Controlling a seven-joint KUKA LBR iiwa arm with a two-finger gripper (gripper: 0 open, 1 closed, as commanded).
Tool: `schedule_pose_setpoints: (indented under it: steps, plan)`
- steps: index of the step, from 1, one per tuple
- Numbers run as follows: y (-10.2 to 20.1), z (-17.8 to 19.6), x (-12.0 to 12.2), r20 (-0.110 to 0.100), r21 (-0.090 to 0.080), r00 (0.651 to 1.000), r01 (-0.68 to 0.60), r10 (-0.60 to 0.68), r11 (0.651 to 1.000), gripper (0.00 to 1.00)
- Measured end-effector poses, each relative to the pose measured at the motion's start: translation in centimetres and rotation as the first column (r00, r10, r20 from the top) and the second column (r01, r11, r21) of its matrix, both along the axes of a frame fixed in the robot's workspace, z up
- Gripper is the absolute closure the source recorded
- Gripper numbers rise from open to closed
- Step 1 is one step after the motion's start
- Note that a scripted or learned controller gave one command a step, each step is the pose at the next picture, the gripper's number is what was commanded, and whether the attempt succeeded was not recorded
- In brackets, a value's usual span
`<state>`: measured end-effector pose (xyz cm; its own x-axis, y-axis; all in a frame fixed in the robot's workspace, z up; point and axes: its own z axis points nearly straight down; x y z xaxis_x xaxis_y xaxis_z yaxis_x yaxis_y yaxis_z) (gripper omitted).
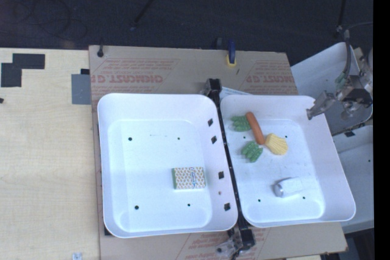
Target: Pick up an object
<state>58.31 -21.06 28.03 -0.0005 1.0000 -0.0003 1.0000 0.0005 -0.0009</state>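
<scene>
The two-finger gripper [317, 108], finger state indeterminate, sits at the right bin's [341, 192] upper-right rim, well apart from the orange carrot-shaped toy [255, 127].

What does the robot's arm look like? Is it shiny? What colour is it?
At the right edge, above the right bin, sits the gripper: a small grey metal piece with a thin pointed tip. Behind it are darker, knobbly grey and black parts with pale glints, so it looks a little shiny. A thin dark cable runs up from them. It is too small and blurry to see any markings.
</scene>
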Motion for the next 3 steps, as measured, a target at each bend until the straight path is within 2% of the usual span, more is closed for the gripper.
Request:
schedule_pose_setpoints:
  steps: [1,2,3]
  plan:
    - [0.0,1.0,0.0,-0.001,0.000,1.000,-0.001,0.001,1.000,1.00]
    - [1.9,-3.3,-9.6,-0.010,0.005,1.000,0.002,-0.002,1.000,1.00]
    - [1.6,-2.1,-9.2,-0.004,0.002,1.000,0.004,-0.004,1.000,1.00]
